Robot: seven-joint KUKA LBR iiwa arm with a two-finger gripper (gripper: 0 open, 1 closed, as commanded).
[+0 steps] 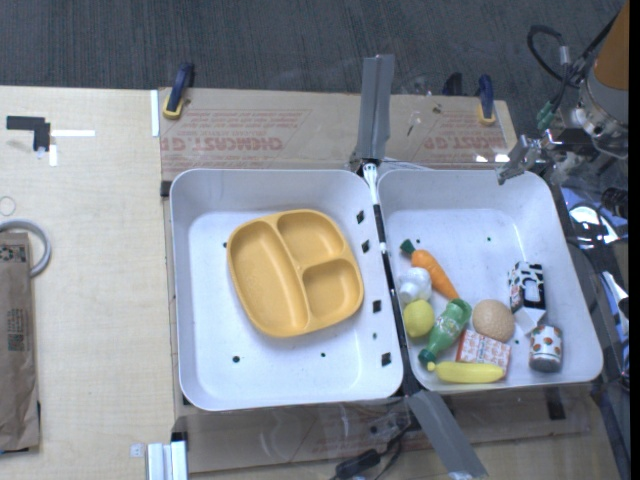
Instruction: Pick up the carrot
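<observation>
- The carrot [434, 271] lies in the right bin [520, 200], slanted, its green top pointing toward the divider.
- Just beside the carrot: a white garlic bulb [414, 286], a lemon [418, 318] and a green bottle [446, 330].
- Farther from the carrot, a yellow divided plate [295, 271] sits in the left bin [200, 298].
- The hand [528, 154] hovers by the right bin's far corner, well apart from the carrot; whether it's open or closed, I cannot tell.

Yellow divided plate [296, 271] in left bin [190, 268], carrot [434, 272] (beside possibly garlic [414, 285]) in right bin [560, 238]

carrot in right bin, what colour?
Orange with a green top; the carrot lies near the bin's left wall, seen clearly in the camera view.
</observation>
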